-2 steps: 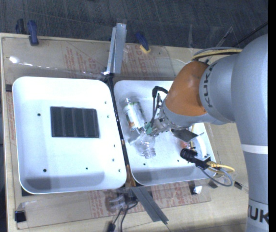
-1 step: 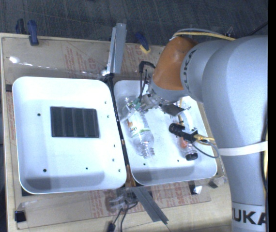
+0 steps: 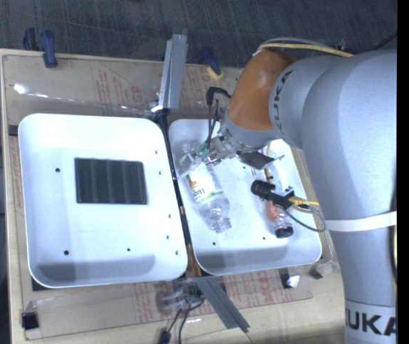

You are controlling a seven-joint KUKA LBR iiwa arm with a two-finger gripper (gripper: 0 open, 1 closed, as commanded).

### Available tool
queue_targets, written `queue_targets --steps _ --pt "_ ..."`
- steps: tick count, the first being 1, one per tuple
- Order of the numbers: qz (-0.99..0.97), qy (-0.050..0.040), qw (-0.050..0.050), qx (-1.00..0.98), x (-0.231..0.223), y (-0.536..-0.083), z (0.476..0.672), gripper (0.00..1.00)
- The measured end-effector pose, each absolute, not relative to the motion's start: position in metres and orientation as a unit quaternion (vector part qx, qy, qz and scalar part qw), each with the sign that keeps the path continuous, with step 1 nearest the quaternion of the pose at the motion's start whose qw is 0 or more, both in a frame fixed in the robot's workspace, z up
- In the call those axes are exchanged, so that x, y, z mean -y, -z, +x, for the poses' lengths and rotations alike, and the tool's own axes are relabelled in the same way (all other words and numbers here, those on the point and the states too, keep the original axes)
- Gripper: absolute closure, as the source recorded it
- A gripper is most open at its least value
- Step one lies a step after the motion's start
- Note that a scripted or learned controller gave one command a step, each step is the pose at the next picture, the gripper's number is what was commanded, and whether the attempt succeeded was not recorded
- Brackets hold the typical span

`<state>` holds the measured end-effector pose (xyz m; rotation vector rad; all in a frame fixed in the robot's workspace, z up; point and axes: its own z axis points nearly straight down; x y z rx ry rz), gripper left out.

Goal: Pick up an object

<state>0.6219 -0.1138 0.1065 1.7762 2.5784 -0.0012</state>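
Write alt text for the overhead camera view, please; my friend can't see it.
A grey robot arm with an orange band reaches from the right into the right-hand white bin, its end over one end of a clear plastic bottle lying there, a small reddish object nearby. The left-hand bin holds a dark ribbed rectangle on its floor.

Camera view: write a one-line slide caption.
Gripper near a clear bottle lying in the right bin; dark ridged panel in the left bin.

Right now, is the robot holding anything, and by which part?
Cannot tell. The gripper is at the upper end of the clear bottle in the right bin, but the contact is hidden.
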Motion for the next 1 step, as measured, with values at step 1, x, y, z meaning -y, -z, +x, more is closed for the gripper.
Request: queue_targets --steps 1 --pt "0.580 0.0001 0.000 -0.814 0.0789 -0.1927 0.6570 1.00"
